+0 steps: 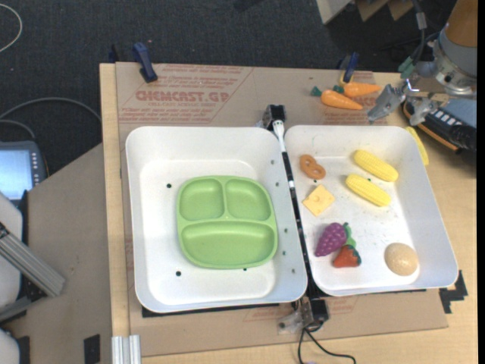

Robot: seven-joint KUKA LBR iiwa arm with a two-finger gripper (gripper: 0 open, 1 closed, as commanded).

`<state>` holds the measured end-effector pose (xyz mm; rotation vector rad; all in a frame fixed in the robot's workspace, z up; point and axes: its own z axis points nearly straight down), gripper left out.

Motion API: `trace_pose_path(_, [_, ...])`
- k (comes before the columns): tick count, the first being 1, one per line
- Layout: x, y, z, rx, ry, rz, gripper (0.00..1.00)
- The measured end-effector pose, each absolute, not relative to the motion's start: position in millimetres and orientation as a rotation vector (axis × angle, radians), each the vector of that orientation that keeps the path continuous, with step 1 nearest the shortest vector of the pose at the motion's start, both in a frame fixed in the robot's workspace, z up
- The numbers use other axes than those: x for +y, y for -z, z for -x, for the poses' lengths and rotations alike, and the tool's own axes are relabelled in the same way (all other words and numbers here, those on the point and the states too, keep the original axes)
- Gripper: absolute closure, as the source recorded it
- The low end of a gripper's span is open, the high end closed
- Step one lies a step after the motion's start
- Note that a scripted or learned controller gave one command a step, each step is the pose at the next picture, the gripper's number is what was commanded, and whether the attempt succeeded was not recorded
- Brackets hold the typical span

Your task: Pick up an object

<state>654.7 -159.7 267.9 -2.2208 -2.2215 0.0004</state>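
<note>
Two corn cobs (pixel 370 177), one plate (pixel 226 221)

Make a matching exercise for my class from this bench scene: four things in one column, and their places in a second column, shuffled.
Things
1. green divided plate
2. carrots
3. strawberry
4. cheese slice

Places
A. on the cardboard behind the right bin
B. just right of the grapes, near the right bin's front
C. in the left bin
D. in the right bin, just in front of the pretzel

Pairs: 1-C, 2-A, 3-B, 4-D
</note>
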Motion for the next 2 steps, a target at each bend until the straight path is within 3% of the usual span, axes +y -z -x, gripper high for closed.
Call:
trace_pose_path(1, [-129.2, -166.5, -623.3, -2.214, -0.009, 2.213, 0.0])
trace_pose_path(2, [-102.7, -80.7, -515.5, -2.212, -0.007, 2.218, 0.0])
